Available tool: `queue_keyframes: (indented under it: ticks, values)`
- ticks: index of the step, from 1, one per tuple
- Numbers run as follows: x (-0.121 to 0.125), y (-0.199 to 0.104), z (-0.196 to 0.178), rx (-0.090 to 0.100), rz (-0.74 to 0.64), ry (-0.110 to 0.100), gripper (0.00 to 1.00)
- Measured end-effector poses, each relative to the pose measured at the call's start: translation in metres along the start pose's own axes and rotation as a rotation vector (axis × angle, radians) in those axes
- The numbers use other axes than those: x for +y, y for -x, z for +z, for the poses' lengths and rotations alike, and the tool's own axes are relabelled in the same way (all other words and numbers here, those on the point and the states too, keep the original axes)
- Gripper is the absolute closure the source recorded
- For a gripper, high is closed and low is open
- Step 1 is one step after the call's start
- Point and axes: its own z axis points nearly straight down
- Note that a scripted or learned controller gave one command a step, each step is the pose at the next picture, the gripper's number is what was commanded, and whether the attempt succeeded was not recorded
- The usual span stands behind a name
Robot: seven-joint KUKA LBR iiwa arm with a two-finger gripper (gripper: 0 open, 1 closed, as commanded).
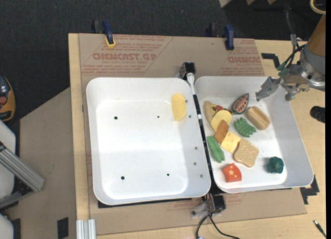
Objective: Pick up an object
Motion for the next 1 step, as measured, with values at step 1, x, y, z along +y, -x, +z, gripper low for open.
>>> queue_keyframes:
  ticks: [1]
  values:
    - [0.0641,-0.0545,-0.0291,-0.002,-0.007,0.009,0.00]
